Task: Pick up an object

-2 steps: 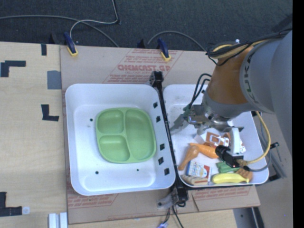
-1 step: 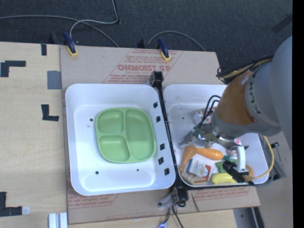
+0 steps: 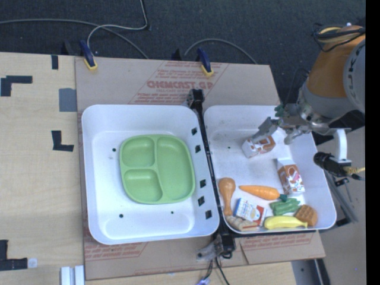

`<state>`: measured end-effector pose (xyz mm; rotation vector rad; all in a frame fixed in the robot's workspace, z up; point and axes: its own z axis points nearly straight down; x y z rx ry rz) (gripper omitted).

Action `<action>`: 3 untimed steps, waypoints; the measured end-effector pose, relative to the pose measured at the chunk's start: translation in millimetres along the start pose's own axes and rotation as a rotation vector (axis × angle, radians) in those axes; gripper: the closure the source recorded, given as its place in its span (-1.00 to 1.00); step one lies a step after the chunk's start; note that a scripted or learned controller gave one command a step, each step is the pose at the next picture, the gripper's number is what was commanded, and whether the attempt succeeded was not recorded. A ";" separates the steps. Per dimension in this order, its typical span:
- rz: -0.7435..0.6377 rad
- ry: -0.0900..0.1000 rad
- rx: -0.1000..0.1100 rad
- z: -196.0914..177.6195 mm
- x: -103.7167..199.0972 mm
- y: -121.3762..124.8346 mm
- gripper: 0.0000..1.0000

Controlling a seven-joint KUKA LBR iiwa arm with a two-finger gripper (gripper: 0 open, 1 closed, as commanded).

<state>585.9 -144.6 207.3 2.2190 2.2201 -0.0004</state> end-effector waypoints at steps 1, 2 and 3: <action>0.001 0.002 0.006 85.5 -39.3 -9.5 -1.00; 0.000 0.000 0.000 120.8 -75.0 -47.9 -1.00; -0.002 0.002 0.000 41.6 2.4 6.7 -1.00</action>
